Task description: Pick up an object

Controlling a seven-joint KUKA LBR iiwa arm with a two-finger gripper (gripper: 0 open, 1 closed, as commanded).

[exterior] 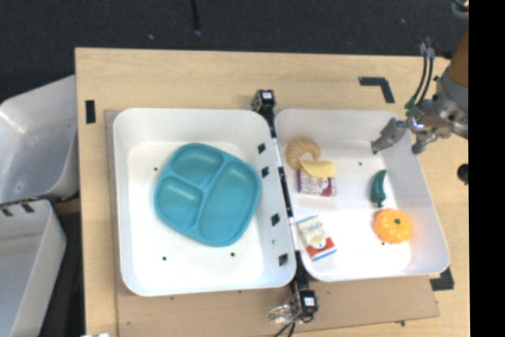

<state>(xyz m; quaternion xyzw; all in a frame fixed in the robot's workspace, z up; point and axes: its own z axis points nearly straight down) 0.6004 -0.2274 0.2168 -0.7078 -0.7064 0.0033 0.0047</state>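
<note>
The right bin holds several small items. A brown pastry lies at its upper left, with a yellow piece resting on a small purple and white packet. Further down are a red and white carton, a dark teal item and an orange pumpkin-like toy. My gripper hangs over the bin's upper right part, above and slightly right of the teal item. It is open and nothing sits between its fingers.
The left bin carries a blue divided plate. A raised divider with black clips separates the two bins. Bare wooden bench surrounds them, and white containers stand off its left side.
</note>
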